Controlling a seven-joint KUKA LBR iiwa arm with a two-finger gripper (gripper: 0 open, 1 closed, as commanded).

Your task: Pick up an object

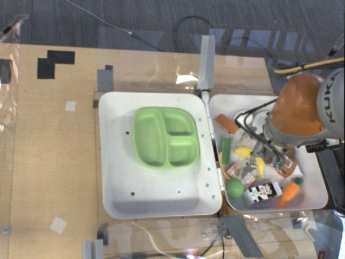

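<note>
Carrot [289, 192] at right bin [318, 196] front edge; fingers [257, 163] amid clutter, state unclear.

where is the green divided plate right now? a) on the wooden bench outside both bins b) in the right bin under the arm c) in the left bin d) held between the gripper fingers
c, the green divided plate lies flat inside the left bin, while the arm reaches over the right bin with its toy clutter.
</note>
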